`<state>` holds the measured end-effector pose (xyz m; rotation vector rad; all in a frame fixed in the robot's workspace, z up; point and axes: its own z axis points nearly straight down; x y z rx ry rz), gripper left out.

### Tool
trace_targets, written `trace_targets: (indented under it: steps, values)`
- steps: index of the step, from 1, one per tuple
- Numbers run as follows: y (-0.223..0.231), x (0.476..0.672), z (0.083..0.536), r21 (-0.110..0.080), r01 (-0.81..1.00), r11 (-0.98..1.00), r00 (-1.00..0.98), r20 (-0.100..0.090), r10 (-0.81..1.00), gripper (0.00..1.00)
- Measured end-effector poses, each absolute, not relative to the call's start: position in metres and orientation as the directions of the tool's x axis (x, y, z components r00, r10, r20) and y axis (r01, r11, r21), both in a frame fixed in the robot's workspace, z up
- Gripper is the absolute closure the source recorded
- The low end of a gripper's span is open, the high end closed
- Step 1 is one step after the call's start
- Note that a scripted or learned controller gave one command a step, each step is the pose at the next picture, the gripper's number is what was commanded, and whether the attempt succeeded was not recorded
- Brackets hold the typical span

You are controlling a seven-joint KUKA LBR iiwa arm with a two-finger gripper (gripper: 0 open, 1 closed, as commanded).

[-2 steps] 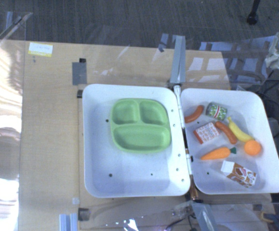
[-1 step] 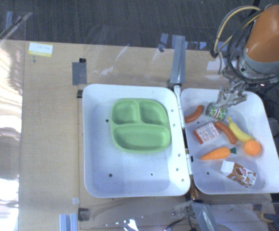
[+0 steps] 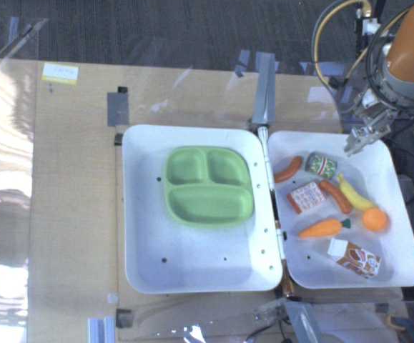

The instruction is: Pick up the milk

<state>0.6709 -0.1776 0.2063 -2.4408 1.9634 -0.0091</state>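
Observation:
The milk (image 3: pixel 355 257) is a small white and brown carton lying on its side near the front of the right bin (image 3: pixel 400 191). My gripper (image 3: pixel 362 138) hangs over the bin's far edge, well behind the carton and apart from it. Nothing shows in the gripper.
The right bin also holds a sausage (image 3: pixel 288 168), a can (image 3: pixel 321 165), a red and white box (image 3: pixel 307 197), a second sausage (image 3: pixel 334 196), a banana (image 3: pixel 355 194), an orange (image 3: pixel 375 220) and a carrot (image 3: pixel 321 228). A green divided plate (image 3: pixel 208 186) lies in the left bin (image 3: pixel 142 213).

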Motion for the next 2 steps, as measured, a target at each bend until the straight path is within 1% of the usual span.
trace_targets:
  steps: [1,2]
  values:
    - [-0.1186,0.6711,0.239,-0.011,-0.999,0.032,-0.032,-0.004,-0.999,1.0]
    - [-0.119,0.671,0.2388,-0.011,-0.999,0.033,-0.033,-0.004,-0.999,0.0]
